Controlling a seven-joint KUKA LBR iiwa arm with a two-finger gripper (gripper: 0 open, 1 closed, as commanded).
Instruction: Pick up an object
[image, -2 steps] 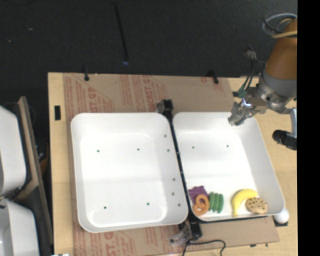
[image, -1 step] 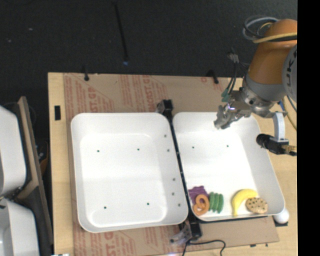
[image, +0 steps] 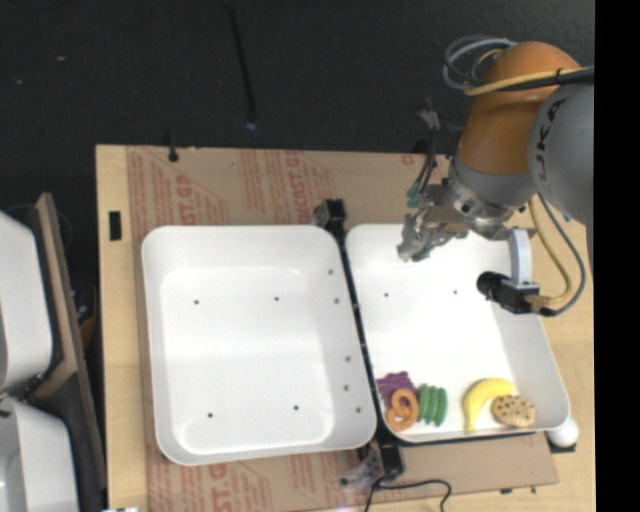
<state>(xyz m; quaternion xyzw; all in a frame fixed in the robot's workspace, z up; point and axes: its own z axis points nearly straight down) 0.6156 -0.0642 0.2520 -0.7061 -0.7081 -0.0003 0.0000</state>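
Camera view: jaws (image: 417, 243) hover well apart from banana (image: 485, 400).

A sheet of brown cardboard (image: 250, 190) with red printing covers most of the counter (image: 115, 330). Two shallow white bins sit on it, touching: the left bin (image: 155, 270) and the right bin (image: 540, 350). A black clip (image: 329, 213) sits at their far junction.
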